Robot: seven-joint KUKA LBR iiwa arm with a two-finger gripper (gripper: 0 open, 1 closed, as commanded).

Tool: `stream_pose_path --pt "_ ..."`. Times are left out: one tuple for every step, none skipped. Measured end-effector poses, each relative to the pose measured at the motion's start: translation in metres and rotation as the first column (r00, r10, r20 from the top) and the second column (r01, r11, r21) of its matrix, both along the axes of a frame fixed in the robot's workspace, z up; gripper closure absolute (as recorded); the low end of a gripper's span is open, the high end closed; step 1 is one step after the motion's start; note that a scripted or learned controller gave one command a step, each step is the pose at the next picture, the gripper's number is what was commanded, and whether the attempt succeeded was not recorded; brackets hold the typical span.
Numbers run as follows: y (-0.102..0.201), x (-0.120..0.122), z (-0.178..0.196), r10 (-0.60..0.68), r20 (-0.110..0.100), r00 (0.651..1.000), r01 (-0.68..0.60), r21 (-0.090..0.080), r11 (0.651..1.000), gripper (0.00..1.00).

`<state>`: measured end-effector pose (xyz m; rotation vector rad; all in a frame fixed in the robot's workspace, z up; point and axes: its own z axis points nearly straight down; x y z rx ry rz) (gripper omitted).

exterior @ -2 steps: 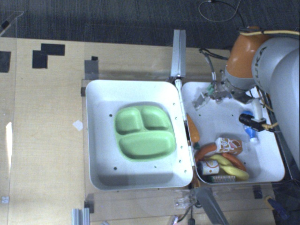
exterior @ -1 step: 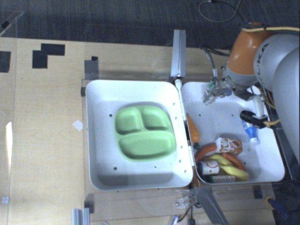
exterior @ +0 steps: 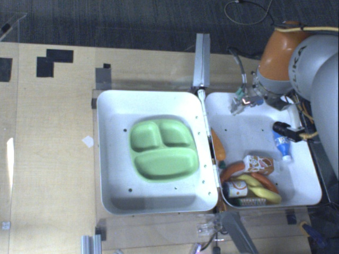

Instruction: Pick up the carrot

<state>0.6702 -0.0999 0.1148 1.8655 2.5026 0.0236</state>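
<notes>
The carrot (exterior: 217, 148) is a short orange piece lying along the left wall of the right bin (exterior: 254, 128), about halfway down. My gripper (exterior: 242, 102) hangs over the bin's far left corner, above and to the right of the carrot and well apart from it. I see nothing in the gripper. The grey arm with its orange band (exterior: 280, 54) comes in from the upper right.
The left bin (exterior: 111, 142) holds a green divided plate (exterior: 163, 148). In the right bin's near corner lie a red sausage (exterior: 233, 169), a banana (exterior: 259, 191), a small can (exterior: 235, 188) and a printed packet (exterior: 258, 164). A blue-capped bottle (exterior: 283, 144) lies by the right wall.
</notes>
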Motion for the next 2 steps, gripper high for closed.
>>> stream_pose_path --pt "0.039 0.000 0.073 -0.014 -0.017 1.000 0.014 0.000 1.000 1.00" --pt "0.040 0.002 0.085 -0.009 -0.009 1.000 0.009 -0.001 1.000 1.00"
